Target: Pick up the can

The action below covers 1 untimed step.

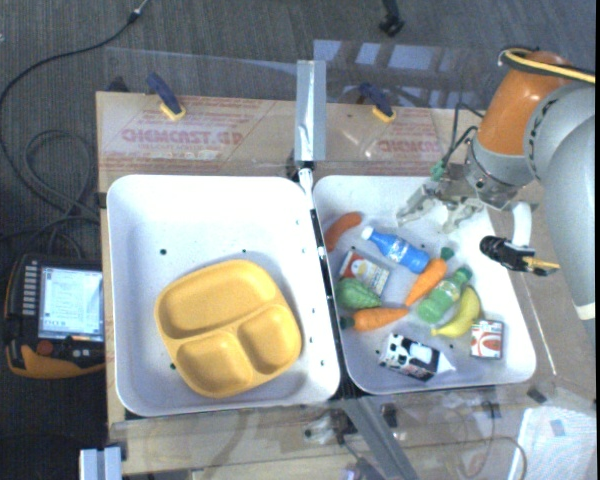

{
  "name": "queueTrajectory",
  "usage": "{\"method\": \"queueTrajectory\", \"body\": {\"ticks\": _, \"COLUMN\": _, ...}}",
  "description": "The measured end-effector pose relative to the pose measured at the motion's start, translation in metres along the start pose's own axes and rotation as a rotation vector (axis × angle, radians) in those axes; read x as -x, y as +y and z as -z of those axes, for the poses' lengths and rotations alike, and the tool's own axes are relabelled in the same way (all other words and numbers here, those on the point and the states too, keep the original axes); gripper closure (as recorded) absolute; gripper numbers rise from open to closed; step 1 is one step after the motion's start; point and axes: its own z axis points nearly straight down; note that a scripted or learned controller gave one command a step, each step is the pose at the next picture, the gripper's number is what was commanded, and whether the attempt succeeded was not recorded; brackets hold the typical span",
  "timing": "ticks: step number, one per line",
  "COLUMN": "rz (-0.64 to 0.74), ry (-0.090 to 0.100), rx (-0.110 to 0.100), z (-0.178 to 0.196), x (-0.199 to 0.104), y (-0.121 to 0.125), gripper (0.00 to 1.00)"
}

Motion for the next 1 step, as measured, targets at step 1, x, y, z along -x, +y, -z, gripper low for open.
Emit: {"method": "queueTrajectory", "body": {"ticks": 1, "rz": 0.225, "ry": -0.007, "rx": -0.005, "z": 0.0004, "x": 0.0018, "y": -0.0029, "gripper": 0.0}}
